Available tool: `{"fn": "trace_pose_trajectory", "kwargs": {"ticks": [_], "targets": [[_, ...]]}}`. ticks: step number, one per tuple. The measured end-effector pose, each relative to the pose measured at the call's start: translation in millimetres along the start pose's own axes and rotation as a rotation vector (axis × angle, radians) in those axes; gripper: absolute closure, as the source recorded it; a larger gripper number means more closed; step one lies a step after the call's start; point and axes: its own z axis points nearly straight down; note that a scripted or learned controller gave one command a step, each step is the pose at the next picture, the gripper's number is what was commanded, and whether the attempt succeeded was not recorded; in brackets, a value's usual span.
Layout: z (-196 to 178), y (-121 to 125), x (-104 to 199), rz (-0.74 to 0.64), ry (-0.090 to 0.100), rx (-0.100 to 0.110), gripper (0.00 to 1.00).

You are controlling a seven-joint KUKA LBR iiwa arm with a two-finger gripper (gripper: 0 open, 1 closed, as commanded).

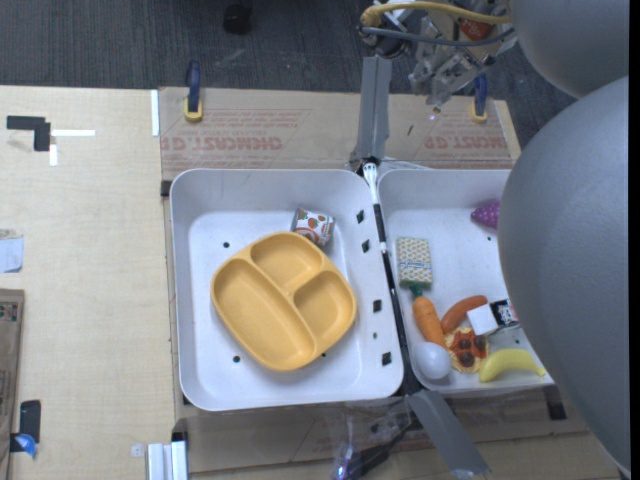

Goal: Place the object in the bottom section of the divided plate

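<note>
Bins point(190, 268): two; divided plate point(284, 300): one; carton point(313, 226): one.

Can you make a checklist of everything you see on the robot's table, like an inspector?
Surface: two white bins side by side on a cardboard-covered bench.
Job's things: yellow divided plate in the left bin, a small printed carton touching its top edge.
Clutter: right bin holds a carrot, banana, white egg and other toy food.
Grippers: gripper raised beyond the bins.
Cables: yellow cable looping by the wrist.
Surroundings: dark carpet, blue clamps.
</note>
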Motion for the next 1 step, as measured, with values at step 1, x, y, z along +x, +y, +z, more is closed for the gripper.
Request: {"fn": "trace_pose_trajectory", "kwargs": {"ticks": [1], "targets": [[-0.8, -18.1, 8.4, 0.285, 0.004, 0.000, 1.00]]}}
